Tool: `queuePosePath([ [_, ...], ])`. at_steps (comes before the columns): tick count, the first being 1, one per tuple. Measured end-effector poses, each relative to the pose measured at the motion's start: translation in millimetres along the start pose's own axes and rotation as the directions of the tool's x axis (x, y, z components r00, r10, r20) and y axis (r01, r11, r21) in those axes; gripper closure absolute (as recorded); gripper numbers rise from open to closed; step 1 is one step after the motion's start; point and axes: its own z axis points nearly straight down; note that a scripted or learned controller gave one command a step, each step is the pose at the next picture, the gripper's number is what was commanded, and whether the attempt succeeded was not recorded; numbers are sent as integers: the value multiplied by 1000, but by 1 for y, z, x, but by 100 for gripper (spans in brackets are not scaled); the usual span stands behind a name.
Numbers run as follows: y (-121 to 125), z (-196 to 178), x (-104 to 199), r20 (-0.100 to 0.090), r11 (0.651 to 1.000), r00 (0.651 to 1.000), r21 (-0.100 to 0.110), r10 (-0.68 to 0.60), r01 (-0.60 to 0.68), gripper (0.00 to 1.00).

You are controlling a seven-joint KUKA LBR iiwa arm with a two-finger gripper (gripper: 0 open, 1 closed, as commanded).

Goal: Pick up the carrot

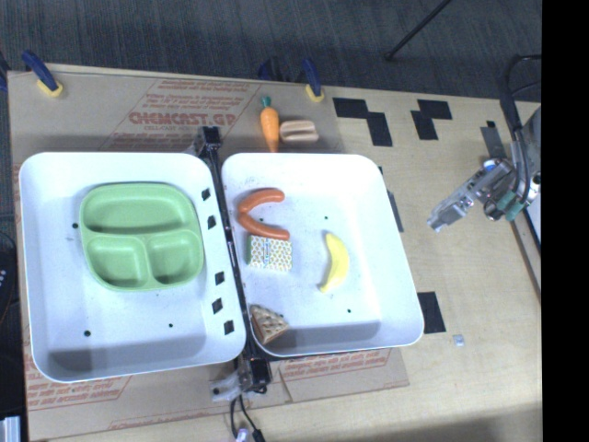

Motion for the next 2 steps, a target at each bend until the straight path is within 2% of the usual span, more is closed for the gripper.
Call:
queuePosePath([
  [1,15,147,20,-7,997,997,3,79,-79,100],
  [2,12,60,-10,-2,998,998,0,70,-70,100],
])
